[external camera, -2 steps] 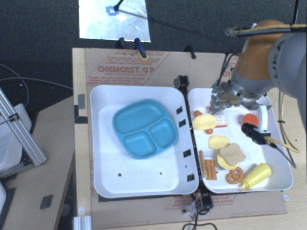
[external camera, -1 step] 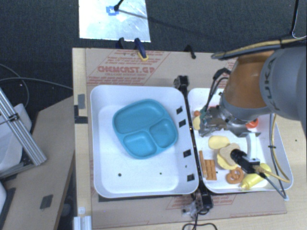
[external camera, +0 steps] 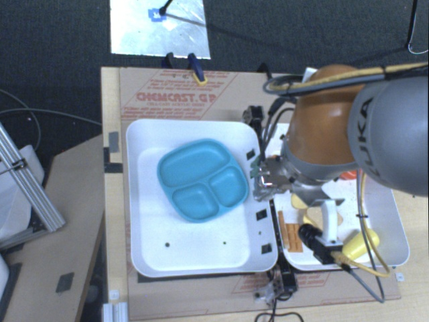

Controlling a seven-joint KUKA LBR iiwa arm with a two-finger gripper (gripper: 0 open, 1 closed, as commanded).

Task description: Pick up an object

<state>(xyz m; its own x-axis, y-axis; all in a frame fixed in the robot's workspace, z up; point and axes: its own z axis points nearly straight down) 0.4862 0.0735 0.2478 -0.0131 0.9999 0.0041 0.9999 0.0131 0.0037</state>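
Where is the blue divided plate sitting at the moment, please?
The blue divided plate lies in the left bin, toward its upper middle, left of the arm's orange band.

Even overhead light — soft, slightly blurred picture.

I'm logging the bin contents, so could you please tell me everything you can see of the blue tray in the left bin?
The blue tray looks like smooth light-blue plastic, a rounded rectangle split by raised ridges into three compartments: one long one and two smaller ones. It lies flat, right side up and turned at an angle, on the floor of the left white bin, toward its far half. Nothing sits in it, and only the bin floor touches it.
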